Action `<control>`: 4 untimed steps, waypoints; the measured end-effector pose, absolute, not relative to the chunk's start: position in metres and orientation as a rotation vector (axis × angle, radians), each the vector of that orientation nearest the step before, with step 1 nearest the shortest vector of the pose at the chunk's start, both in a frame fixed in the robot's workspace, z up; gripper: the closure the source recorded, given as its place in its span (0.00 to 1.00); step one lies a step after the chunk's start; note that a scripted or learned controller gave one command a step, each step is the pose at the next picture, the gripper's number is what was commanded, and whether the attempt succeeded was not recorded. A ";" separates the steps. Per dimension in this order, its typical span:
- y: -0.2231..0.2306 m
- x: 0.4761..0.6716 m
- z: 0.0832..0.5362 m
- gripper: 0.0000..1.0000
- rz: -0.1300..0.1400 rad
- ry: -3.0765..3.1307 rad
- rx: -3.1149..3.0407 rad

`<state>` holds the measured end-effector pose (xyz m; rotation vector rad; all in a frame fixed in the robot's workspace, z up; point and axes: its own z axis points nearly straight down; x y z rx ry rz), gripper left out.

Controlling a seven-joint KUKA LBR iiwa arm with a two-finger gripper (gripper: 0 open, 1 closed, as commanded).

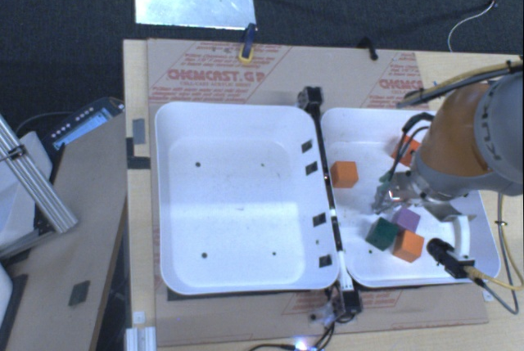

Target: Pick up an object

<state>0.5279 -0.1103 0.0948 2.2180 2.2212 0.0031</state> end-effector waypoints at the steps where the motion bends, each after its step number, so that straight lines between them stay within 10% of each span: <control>1: -0.091 0.604 0.085 1.00 0.008 2.226 2.208; 2: -0.127 0.633 0.085 1.00 0.003 2.218 2.217; 4: 0.050 0.670 0.228 1.00 0.015 2.236 2.205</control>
